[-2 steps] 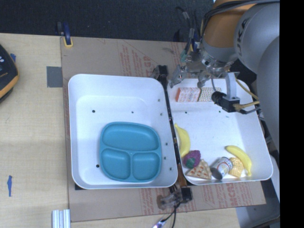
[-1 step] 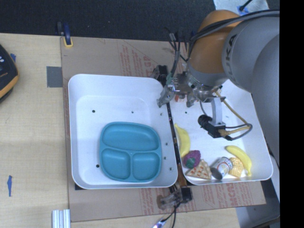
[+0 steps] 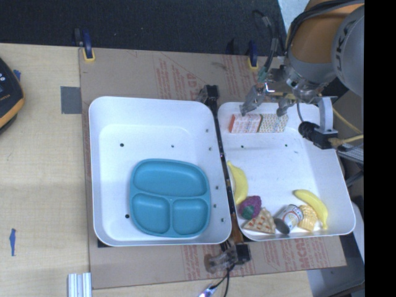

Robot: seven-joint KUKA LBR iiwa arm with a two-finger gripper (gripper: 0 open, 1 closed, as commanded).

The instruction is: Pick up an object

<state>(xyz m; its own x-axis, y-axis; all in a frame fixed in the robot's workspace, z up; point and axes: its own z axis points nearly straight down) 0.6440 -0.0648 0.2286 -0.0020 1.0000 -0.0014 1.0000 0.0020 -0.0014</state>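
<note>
Just below gripper (image 3: pixel 266 109): wafer pack (image 3: pixel 245 124).

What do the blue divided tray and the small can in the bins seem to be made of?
Blue divided tray: likely molded plastic, matte; uniform color, soft rounded compartment ridges, no sharp glare.
Small can: probably metal with a printed label, or a plastic toy copy; its grey end looks slightly shiny, but it is too small to settle.

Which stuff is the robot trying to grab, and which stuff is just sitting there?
For the job:
gripper, open above the far end of the right bin
pink wafer block
pale wafer block

Just lying about:
blue tray in the left bin
two bananas
can
grapes
</note>
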